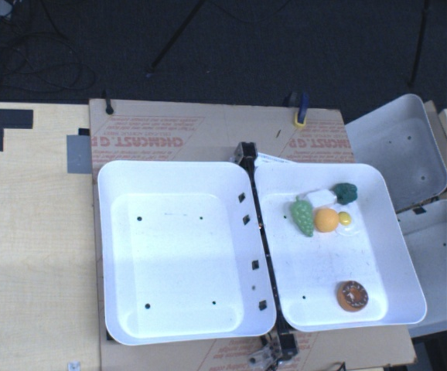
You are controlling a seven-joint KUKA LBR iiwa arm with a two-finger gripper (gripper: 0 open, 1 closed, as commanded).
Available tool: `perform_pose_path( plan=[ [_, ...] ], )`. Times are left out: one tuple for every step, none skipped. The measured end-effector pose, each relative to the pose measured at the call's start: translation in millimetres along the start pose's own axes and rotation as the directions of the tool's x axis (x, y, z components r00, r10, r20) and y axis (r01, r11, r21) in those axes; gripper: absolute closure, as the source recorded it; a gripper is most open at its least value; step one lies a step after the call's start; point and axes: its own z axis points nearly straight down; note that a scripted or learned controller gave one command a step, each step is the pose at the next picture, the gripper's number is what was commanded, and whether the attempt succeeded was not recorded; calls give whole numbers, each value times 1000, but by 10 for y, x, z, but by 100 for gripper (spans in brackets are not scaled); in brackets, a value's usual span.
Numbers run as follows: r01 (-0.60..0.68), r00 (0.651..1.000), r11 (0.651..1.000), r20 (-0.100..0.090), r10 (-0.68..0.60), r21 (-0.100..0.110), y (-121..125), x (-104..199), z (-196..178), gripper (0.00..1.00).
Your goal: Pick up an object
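The right bin [394, 284] holds a cluster of small toy foods near its far side: a light green bumpy piece [303, 216], an orange ball [326, 220], a dark green broccoli-like piece [345, 193], a white block [321, 199] and a small yellow-and-white piece [345, 221]. A brown doughnut [353, 295] lies alone near the bin's front right corner.
The left bin [115, 269] sits beside the right one, joined by a black divider strip [256, 230]. Both rest on a cardboard sheet [208, 134] on a pale wooden bench. A grey metal plate [401, 145] stands at the right. A blue-and-yellow clamp [301, 110] grips the cardboard's far edge.
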Motion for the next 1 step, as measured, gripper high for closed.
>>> perform_pose_path(
  plan=[
    [0, 1000, 1000, -1, 0, 1, -2, -4, 5, 0]
  ],
)
